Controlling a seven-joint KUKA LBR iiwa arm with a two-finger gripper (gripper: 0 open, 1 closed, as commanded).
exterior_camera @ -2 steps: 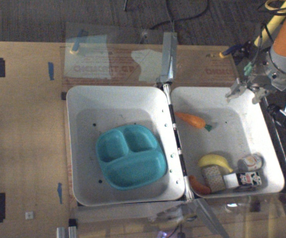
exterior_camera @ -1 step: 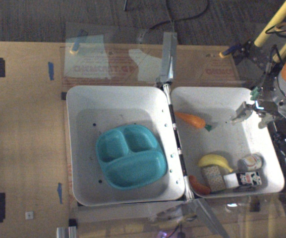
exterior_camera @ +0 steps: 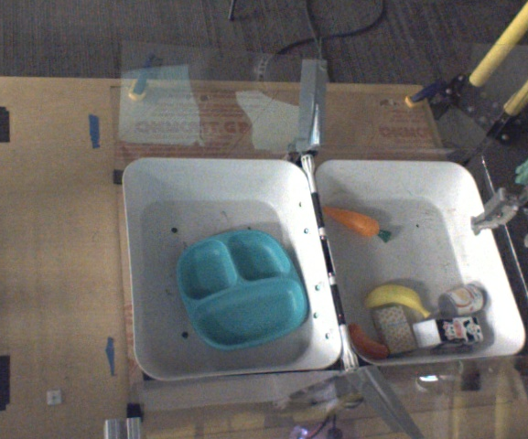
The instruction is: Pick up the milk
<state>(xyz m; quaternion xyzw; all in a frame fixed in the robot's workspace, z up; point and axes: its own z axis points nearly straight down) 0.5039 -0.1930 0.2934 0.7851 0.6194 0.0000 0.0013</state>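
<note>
Camera view: gripper at right bin's outer rim, finger state impossible to tell. Milk well below gripper, jammed in near corner against can, sponge and banana just left. Risk: fingers snagging can or wall, milk slipping sideways. Farther left, teal plate.

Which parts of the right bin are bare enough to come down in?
Bare floor lies behind and right of the orange toy carrot. The near end is crowded: yellow banana, grey can, black-and-white milk carton, all packed close.
</note>
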